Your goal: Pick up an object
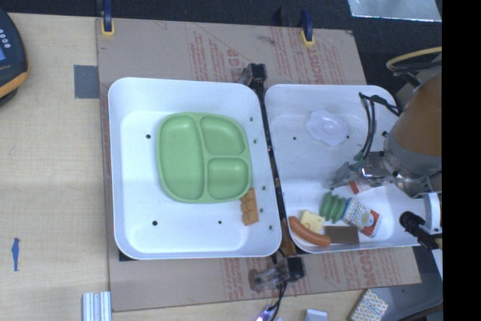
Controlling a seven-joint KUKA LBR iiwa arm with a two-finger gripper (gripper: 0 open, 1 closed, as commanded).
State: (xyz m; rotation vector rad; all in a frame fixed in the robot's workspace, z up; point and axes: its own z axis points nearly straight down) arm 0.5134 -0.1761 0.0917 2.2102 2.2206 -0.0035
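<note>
**Arm reaching into the right bin, above a cluster of toy food**

The overhead camera looked down on a counter point(52, 162) covered by a cardboard sheet point(188, 49) that carried two white bins side by side. The left bin point(128, 162) held a green divided plate point(203, 156) and, near its lower right corner, a small brown cracker-like piece point(249, 208). The right bin point(301, 162) held a clear lid-like disc point(327, 126) in its upper part. Along its lower edge lay a hot dog point(308, 231), a green ridged object point(334, 207) and a small printed packet point(363, 217). The end effector point(359, 175) hung just above the green object, and whether it was apart or together could not be told from this angle.
</note>
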